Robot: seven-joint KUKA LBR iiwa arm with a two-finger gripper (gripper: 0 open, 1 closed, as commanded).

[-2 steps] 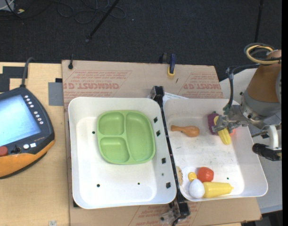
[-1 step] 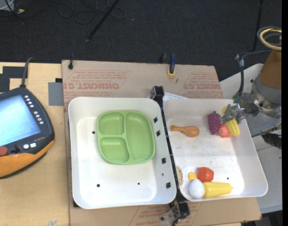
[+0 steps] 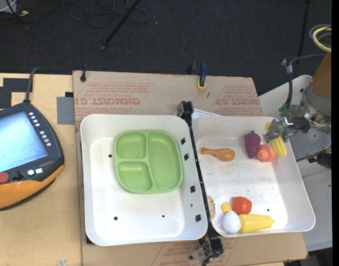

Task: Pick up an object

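Observation:
My gripper (image 3: pixel 280 129) hangs over the far right rim of the right bin (image 3: pixel 294 204). Just below it a yellow corn-like piece (image 3: pixel 278 146) lies against the bin wall, touching or nearly touching the gripper. A pink-red round fruit (image 3: pixel 264 153) and a purple bunch of grapes (image 3: pixel 252 143) sit just left of the corn. An orange-brown drumstick (image 3: pixel 219 153) lies nearer the bin's middle. At the bin's near edge a red tomato (image 3: pixel 242 205), a white egg (image 3: pixel 231 222) and a long yellow piece (image 3: pixel 256 222) are clustered.
The left bin (image 3: pixel 97 204) holds a green divided plate (image 3: pixel 147 161). A black divider (image 3: pixel 192 165) runs between the bins. A tablet controller (image 3: pixel 22 148) sits on the bench at far left. A flat brown cookie (image 3: pixel 211 206) leans at the right bin's near-left wall.

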